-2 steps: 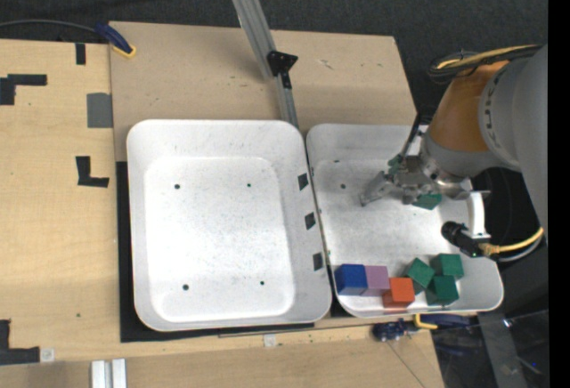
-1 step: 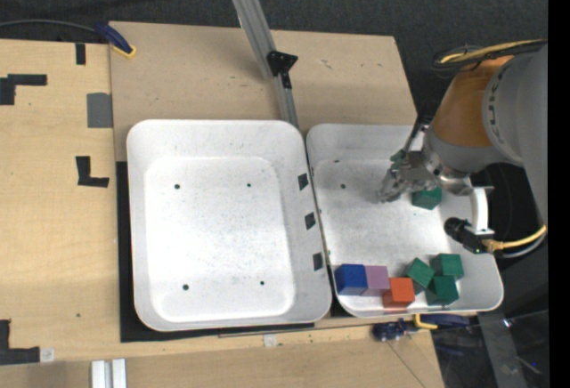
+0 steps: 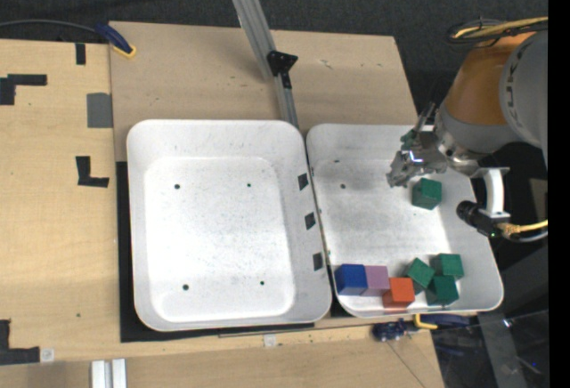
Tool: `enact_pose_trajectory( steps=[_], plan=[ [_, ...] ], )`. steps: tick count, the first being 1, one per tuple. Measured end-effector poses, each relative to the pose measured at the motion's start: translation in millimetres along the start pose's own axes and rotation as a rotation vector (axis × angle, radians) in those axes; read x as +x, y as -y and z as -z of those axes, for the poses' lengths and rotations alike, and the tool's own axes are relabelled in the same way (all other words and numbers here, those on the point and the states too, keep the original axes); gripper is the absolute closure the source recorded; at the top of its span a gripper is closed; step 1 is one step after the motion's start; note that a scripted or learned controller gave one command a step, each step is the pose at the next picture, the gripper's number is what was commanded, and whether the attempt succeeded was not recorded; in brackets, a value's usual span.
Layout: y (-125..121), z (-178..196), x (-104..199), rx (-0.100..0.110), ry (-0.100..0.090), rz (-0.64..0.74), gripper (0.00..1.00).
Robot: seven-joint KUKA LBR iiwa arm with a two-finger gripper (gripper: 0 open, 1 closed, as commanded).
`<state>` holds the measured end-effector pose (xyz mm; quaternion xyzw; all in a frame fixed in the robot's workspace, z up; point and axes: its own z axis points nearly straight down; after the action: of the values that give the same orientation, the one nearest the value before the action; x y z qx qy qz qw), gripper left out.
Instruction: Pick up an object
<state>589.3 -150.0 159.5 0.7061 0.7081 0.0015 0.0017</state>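
My gripper (image 3: 406,167) hangs over the upper right part of the right bin (image 3: 356,208), on the grey arm with its orange band (image 3: 476,88). A green block (image 3: 427,193) lies just below and to the right of the gripper, close to it; I cannot tell whether they touch. Along the bin's front edge sit a blue cube (image 3: 351,278), a pale purple cube (image 3: 377,278), an orange cube (image 3: 400,291) and three green blocks (image 3: 441,278) bunched in the front right corner.
The left bin (image 3: 214,226) stands beside the right one, sharing a raised rim (image 3: 307,199). A slanted metal rod (image 3: 254,12) comes down to the bins' back edge. Cables (image 3: 499,226) run by the right bin's right side.
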Motion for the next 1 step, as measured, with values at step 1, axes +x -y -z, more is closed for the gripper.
enact_pose_trajectory(
  steps=[1],
  plan=[
    [-1.7, 53.2, 0.7, 0.000, 0.000, -0.001, 1.00]
  ],
)
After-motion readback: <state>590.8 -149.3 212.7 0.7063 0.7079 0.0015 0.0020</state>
